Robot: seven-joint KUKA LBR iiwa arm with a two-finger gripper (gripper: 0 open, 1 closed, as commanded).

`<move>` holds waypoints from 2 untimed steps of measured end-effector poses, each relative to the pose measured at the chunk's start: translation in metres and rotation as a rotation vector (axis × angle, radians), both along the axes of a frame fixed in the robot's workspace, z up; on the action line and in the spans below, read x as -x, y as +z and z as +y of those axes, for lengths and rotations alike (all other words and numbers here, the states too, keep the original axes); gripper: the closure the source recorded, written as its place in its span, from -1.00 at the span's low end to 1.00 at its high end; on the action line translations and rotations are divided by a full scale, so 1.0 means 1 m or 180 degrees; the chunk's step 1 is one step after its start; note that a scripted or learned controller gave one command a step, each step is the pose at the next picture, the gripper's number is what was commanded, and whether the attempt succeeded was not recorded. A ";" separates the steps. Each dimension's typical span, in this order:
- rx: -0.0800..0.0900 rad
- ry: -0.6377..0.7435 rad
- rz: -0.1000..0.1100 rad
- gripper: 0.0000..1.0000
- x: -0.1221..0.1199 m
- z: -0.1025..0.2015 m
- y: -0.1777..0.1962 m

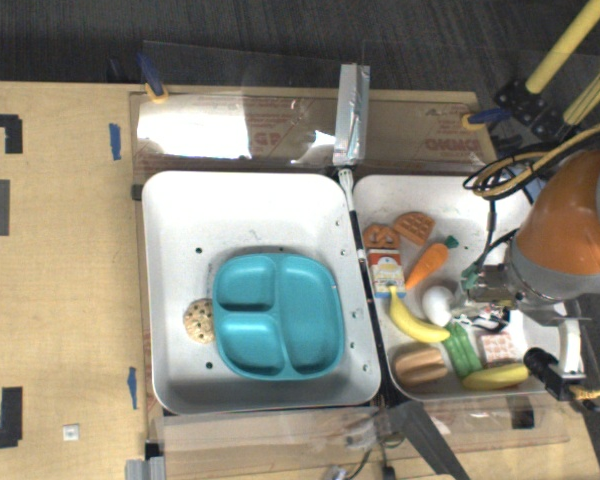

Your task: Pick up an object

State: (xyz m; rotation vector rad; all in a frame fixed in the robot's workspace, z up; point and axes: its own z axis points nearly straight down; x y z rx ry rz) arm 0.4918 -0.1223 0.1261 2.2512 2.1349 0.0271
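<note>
Yellow and curved, the banana [416, 324] is lying in the middle of the right bin [450, 200], its long axis running on a slant from the divider side down toward the bin's near edge, with its lower tip pointing at the arm's side. A white egg [437, 303] is sitting tucked against its upper curve, and the gripper [477, 304] is hanging just beside that egg, low over the clutter; I cannot tell whether it is open or closed, and nothing is showing in its grasp. An orange carrot [427, 265] is slanting away above the banana, its green top pointing toward the far edge. Near the near edge a brown bread roll [420, 366], a green piece [463, 351] and a second banana [495, 376] are crowding together, that banana lying almost along the edge. Room is looking tight around the middle banana; the barest floor is lying toward the far edge on the arm's side. A teal divided plate [277, 313] is taking up much of the left bin [170, 228], with a cookie [199, 320] just beside it, and that bin's far half is lying bare.
</note>
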 end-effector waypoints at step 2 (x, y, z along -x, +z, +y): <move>0.0005 0.0108 -0.0008 -1.00 -0.065 0.010 -0.019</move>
